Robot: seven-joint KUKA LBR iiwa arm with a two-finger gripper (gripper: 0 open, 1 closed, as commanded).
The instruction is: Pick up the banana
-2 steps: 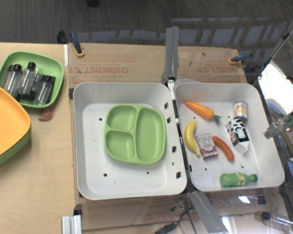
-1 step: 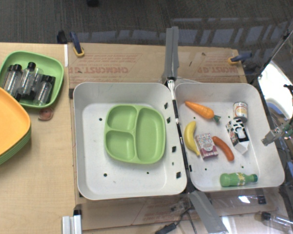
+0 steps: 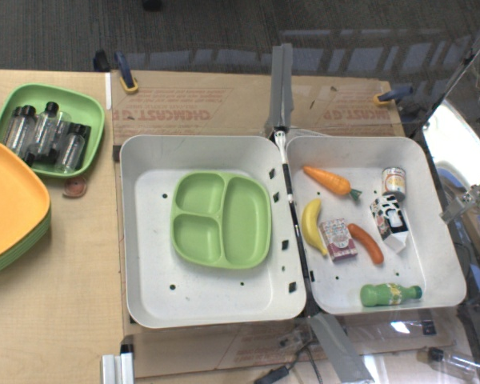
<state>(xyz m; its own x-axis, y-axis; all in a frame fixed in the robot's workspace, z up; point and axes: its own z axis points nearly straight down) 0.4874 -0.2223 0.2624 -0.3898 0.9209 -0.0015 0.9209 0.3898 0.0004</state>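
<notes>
Where right bin [image 3: 432, 174] sits: one banana [image 3: 311, 224] (six items total).

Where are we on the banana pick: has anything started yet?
Nothing looks done so far. The banana lies flat in the right bin, near its left wall, beside the small pink packet and below the carrot. Nothing is in hand at this moment. All of it is left: reaching the banana, closing on it and lifting it out of the bin.

wooden bench [image 3: 48, 318], cardboard sheet [image 3: 192, 106] (printed), dark floor [image 3: 224, 10]
</notes>
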